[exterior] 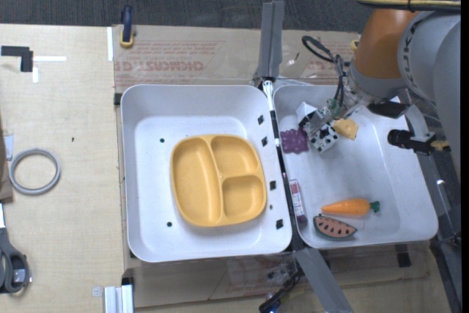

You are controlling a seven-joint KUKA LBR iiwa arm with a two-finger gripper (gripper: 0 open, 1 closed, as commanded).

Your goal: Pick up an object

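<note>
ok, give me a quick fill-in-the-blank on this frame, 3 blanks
1. The yellow plate sits in the ____ bin.
2. The carrot lies just above the ____ slice.
3. The gripper is over the ____ bin, near the purple toy.

Missing words: left; watermelon; right

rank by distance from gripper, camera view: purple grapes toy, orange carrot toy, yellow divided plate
1. Purple grapes toy, just left of the gripper, right bin.
2. Orange carrot toy, below it, toward the right bin's front.
3. Yellow divided plate, left bin.
</note>
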